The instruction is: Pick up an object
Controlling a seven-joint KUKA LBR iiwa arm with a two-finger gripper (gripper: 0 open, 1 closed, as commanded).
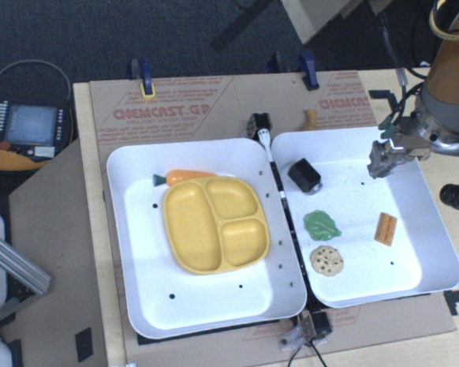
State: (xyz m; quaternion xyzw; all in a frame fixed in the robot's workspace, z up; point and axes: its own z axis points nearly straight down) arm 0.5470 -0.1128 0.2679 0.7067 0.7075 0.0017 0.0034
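Gripper (382,160) over right bin (427,278) far corner, finger state unclear. Right bin: black block (304,174), green leaf toy (321,224), cookie (326,260), orange wafer (386,228). Left bin (144,304): yellow divided plate (215,223), carrot (188,175). Cardboard-covered bench (99,133), dark floor.

Bench (207,97), board-topped with printed lettering, carrying two white bins: left bin (140,249) at 9 o'clock, right bin (423,227) at 3 o'clock, apparently touching along their inner rims.
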